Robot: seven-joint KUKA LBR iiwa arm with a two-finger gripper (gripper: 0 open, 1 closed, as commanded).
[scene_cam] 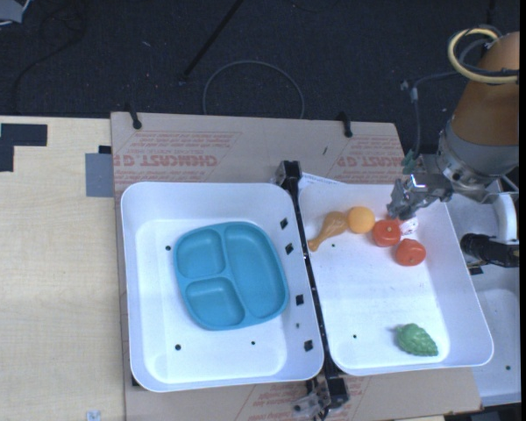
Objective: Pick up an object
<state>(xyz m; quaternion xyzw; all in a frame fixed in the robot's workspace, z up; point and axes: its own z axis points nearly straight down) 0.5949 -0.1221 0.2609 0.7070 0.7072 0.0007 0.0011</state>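
Observation:
The right bin point(456, 261) holds an orange ball point(361, 219), a tan drumstick-shaped piece point(329, 230), two red tomato-like pieces point(387, 232) point(410, 252) and a green leafy piece point(417, 339). My gripper point(407, 202) hangs over the bin's far side, just above and right of the upper red piece. Nothing shows between its fingers.
The left bin point(149, 235) holds a blue divided plate point(230, 274). A black divider point(302, 270) runs between the two bins. A cardboard sheet point(245, 152) lies under the bins. The grey arm with its orange band point(486, 95) comes in from the upper right.

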